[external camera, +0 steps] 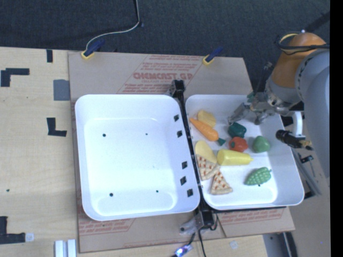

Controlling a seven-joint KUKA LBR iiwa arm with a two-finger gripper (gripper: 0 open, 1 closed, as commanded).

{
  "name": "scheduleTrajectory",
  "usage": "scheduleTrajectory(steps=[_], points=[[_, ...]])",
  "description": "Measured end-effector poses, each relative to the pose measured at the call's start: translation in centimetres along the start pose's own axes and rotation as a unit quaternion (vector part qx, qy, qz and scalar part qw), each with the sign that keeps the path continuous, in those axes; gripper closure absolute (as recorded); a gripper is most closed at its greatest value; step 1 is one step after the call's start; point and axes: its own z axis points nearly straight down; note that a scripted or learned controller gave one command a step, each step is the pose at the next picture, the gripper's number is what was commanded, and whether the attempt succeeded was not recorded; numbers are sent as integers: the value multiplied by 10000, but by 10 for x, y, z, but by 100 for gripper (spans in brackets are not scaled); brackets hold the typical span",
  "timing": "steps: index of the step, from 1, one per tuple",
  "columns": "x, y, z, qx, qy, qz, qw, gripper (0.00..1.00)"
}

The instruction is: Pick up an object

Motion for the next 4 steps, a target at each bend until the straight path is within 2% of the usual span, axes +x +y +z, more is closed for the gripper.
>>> scheduleTrajectory(steps=[1,2,3,4], points=[[2,2,-12,-20,-14,-17,10000,100],[1,-135,-2,6,9,23,10000,100],[3,-42,-2,-45,-9,-32,10000,100],[80,3,-1,-23,18,-52,10000,100]])
